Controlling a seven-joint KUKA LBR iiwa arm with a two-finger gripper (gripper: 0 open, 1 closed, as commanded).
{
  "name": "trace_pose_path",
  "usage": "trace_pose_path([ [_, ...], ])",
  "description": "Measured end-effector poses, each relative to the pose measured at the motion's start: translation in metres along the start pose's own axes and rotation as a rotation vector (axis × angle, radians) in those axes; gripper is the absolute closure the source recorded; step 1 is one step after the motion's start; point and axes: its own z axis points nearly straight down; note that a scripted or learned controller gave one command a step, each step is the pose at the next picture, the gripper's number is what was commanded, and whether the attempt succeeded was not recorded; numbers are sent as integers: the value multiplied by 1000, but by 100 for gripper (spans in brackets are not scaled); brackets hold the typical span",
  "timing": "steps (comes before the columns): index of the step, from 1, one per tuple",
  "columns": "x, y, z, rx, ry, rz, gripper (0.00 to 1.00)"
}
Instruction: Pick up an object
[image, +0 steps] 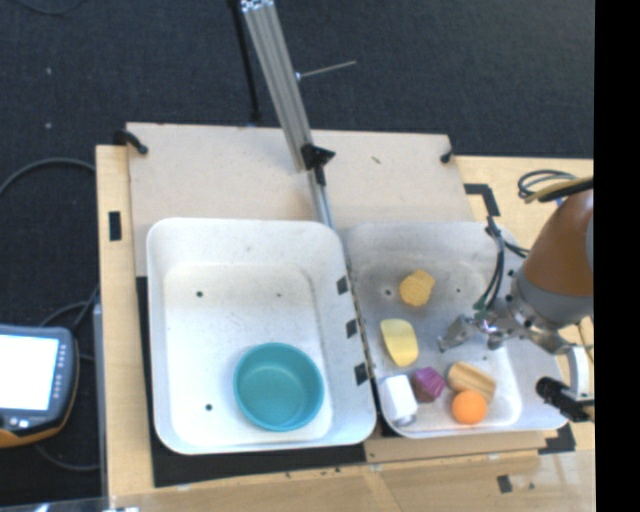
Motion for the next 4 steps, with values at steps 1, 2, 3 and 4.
trace_pose_path([
  [1,-1,2,-14,-9,0,5,100],
  [2,-7,8,-77,-13,-3,-4,100],
  [3,-8,9,-113,-11,-2,-5,100],
  [4,42,23,-127,-10,1,-9,100],
])
